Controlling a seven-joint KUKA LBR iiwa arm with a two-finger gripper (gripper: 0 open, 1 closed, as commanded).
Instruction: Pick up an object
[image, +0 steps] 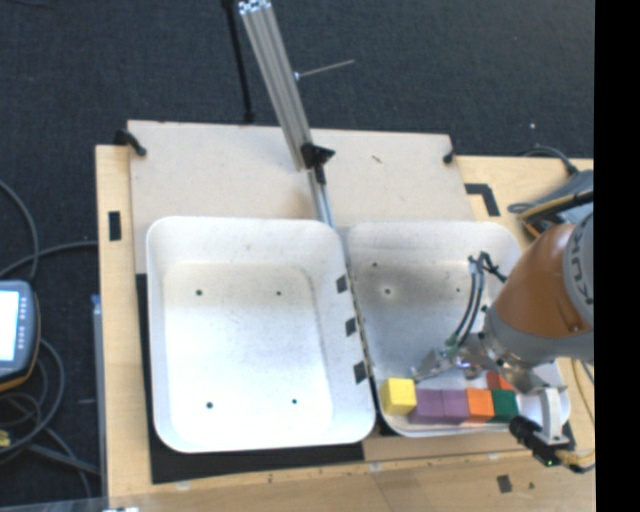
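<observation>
From my station I see the arm (545, 295) reaching in from the right, its orange band hanging over the near right part of the right bin (420, 260). The gripper (447, 362) sits low inside that bin, toward its near edge, with thin cables looping down to it from the wrist. It is a small tangle of metal at this slant, and I cannot tell whether it is released or clenched; I see nothing clearly caught in it. The objects lie in a row along the near wall of the right bin: a yellow block (401, 393) at the left end, close to the wall shared with the other bin, then a purple block (442, 404) touching it, then an orange block (481, 402) and a green block (504, 404) packed tight beside one another. A small red piece (496, 381) peeks out just behind the orange and green ones, partly hidden under the arm. The gripper is just behind the row, nearest the purple block, though I cannot say if it touches any of them. The left bin (250, 330) lies beside it, both resting on the pale worktop (230, 170). A slanted aluminium post (282, 85) rises from between the bins at the far side, and a handheld screen (14, 332) sits off the worktop at the far left.
</observation>
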